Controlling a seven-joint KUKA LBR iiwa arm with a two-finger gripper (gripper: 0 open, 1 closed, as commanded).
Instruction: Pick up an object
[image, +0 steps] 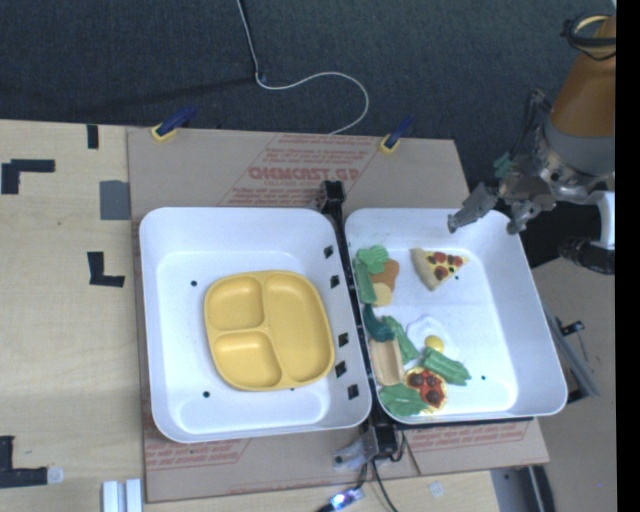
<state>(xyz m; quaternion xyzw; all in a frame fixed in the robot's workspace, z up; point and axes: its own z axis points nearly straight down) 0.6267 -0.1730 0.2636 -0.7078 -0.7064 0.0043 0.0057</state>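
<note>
Here the pizza slice (440, 267) lies apart from the spread fingers (470, 211).

You have two white bins (160, 300), one yellow divided plate (268, 329), one pizza slice (439, 266), one fried egg (430, 335), and a clump of toy foods (400, 370) too tangled to count.

Red print on the cardboard sheet (300, 170) under the bins is upside down and too blurred to read.
</note>
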